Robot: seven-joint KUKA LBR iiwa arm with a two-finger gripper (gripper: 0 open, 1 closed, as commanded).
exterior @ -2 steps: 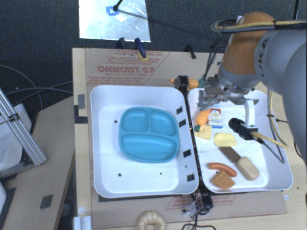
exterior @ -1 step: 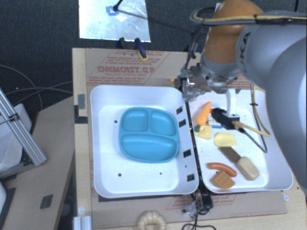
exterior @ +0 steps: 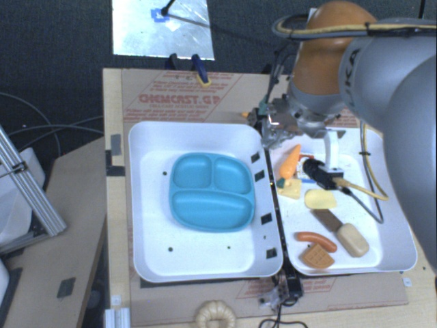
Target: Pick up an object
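My gripper (exterior: 272, 135) hangs low over the far left corner of the right bin (exterior: 390, 246), just above the divider between the bins. An orange carrot (exterior: 291, 160) lies right beside it, toward the front. A pale cheese wedge (exterior: 289, 189) and a yellow oval piece (exterior: 319, 199) lie below the carrot. Nearer the front are a red sausage (exterior: 315, 238), a tan bread-like piece on a brown handle (exterior: 351, 238) and a square waffle cracker (exterior: 317, 257).
The left bin (exterior: 146, 183) holds a blue divided plate (exterior: 210, 190). A foil sheet (exterior: 162, 18) and a blue clamp (exterior: 200, 69) sit behind the bins. A beige ring (exterior: 217, 314) lies at the bench's front edge.
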